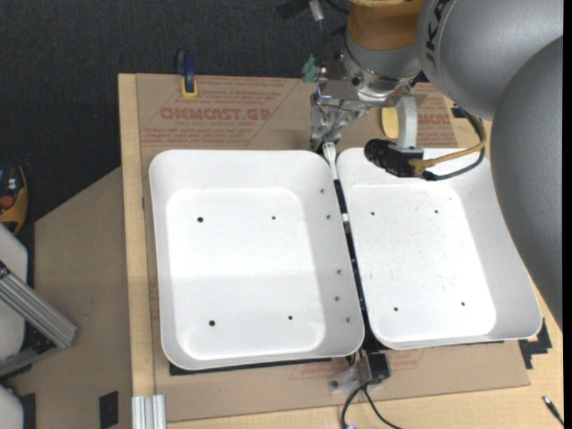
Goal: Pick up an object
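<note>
Gripper (327, 141) hangs over the far rim where left bin (165, 239) meets right bin (429, 333); can't tell its grip from here. Can't make out where the object is, so next I need a target.

White bins (237, 177): two
Dark dots (200, 220) on each bin floor: four, perhaps holes
Clamp (187, 74), blue and yellow: one
Robot arm (500, 52): one
Gripper (324, 141): one
</note>
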Robot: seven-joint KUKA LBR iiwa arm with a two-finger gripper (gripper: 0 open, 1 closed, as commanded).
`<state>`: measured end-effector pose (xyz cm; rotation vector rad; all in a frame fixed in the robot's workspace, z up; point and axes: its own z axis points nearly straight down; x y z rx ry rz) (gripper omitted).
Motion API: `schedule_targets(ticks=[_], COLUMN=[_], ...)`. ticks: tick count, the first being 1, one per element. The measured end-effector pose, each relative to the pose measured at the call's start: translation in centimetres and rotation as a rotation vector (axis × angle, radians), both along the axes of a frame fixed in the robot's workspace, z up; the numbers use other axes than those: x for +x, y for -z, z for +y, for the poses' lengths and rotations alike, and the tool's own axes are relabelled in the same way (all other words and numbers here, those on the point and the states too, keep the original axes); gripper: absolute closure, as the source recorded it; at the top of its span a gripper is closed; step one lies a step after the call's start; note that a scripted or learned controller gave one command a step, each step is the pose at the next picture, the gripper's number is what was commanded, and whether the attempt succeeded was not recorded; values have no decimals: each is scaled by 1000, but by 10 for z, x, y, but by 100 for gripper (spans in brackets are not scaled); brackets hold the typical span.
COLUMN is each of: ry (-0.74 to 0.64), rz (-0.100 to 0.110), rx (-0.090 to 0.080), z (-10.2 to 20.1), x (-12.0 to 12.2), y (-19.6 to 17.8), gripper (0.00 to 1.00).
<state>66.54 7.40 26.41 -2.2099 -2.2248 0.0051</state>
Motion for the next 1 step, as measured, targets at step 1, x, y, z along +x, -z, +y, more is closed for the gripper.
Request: schedule_targets(ticks=[1], ry=[8], rz=[-13], rx=[-2], z=[-32], x=[2], y=[-67], gripper=[100])
